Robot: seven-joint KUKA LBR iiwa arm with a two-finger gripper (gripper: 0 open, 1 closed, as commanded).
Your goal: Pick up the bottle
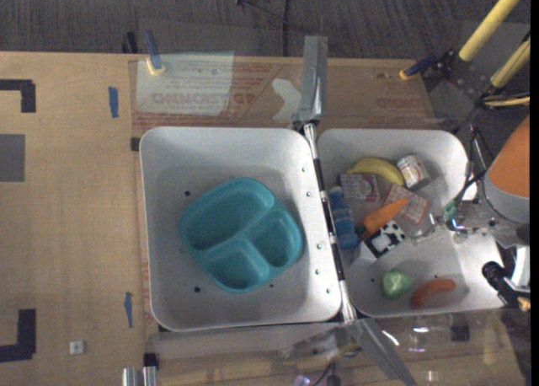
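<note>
arm point(515, 175): cut off at right edge | small can point(412, 170): label unreadable

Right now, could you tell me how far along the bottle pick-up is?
Nothing looks done yet: the small blue plastic bottle lies in the right white bin, against its left wall beside the orange carrot. The grey arm with the orange band sits at the bin's right side, apart from the bottle. Reaching, gripping and lifting all remain.
</note>
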